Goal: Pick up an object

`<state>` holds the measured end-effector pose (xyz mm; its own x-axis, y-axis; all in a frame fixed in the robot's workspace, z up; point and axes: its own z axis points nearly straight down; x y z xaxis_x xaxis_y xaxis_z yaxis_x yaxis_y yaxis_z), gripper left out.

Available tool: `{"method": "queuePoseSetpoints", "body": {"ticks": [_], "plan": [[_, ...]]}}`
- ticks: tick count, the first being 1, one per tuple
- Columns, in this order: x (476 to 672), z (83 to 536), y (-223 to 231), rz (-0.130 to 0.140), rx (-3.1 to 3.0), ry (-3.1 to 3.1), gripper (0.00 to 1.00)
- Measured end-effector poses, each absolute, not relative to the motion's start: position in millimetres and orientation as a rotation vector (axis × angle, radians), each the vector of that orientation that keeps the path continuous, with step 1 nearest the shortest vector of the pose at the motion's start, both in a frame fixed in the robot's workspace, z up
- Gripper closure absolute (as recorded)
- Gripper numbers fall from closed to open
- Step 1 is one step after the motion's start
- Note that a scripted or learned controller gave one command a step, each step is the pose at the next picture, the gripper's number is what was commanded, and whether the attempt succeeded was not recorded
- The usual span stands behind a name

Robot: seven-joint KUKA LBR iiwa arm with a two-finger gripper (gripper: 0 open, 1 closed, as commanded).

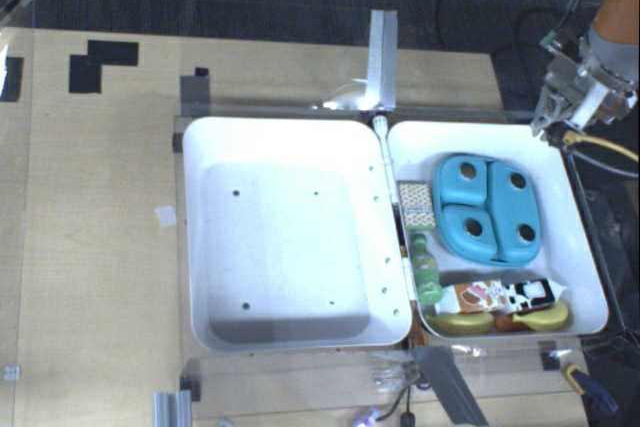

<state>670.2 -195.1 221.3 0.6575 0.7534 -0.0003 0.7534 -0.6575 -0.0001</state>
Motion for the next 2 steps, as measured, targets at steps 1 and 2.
{"method": "queuePoseSetpoints", "body": {"ticks": [1,2], "plan": [[656.6,225.7,-193.8,-0.002,2.955,1.069,1.0],[618.6,163.6,-195.1,-0.003,2.93,1.139,1.0]]}}
